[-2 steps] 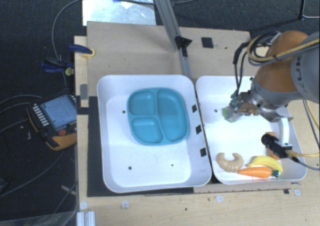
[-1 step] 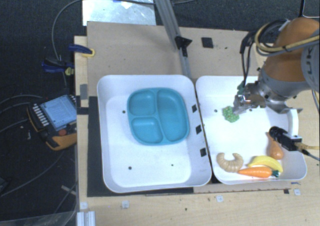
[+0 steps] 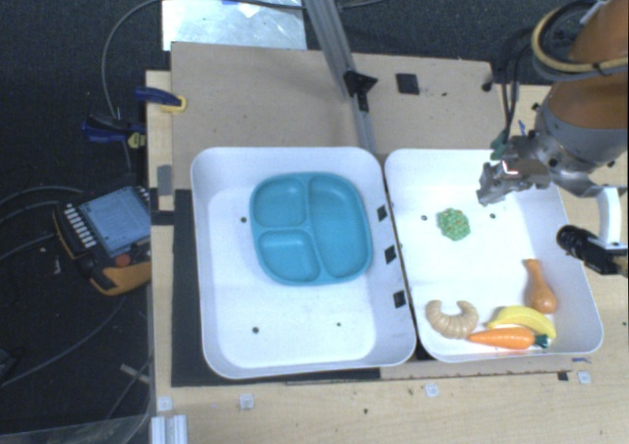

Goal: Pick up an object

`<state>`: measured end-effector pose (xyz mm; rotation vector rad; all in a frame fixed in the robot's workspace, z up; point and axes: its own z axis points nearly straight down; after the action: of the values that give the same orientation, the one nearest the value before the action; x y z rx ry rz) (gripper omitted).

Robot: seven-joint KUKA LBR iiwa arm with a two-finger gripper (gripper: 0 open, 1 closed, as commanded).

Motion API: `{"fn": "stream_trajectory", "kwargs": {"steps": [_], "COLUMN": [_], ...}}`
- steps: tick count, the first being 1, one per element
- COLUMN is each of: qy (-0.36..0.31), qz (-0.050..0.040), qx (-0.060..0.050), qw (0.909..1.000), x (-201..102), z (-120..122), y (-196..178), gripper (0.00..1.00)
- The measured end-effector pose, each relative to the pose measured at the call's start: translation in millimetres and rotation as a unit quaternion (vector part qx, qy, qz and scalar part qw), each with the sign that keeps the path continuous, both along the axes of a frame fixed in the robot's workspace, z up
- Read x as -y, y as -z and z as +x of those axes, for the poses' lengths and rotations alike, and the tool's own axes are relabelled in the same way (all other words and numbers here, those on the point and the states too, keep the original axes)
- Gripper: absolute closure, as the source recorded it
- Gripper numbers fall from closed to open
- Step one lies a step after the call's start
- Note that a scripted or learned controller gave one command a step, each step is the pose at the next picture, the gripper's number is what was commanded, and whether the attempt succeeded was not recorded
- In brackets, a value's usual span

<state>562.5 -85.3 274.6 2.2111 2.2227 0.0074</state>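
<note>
In the right bin (image 3: 413,187) lie a green broccoli floret (image 3: 453,224), a tan croissant (image 3: 451,317), an orange carrot (image 3: 502,339), a yellow banana (image 3: 526,319) and an orange-brown gourd-shaped piece (image 3: 539,287). My gripper (image 3: 494,187) hangs over the bin's upper right part, up and to the right of the broccoli and apart from it. Nothing shows between its fingers.
The left bin (image 3: 221,334) holds a blue divided plate (image 3: 310,228). A grey pole (image 3: 329,29) slants across the bench top toward the bins' junction. Cables, clamps and a handheld pendant (image 3: 106,236) lie on the dark floor to the left.
</note>
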Motion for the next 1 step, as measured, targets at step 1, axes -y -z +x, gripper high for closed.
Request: {"fn": "stream_trajectory", "kwargs": {"steps": [1], "qy": [-0.002], "qz": [0.0012], "qx": [-0.003], "qw": [1.0], "x": [-54.4], "z": [7.7], "y": [19.4], "gripper": [1.0]}}
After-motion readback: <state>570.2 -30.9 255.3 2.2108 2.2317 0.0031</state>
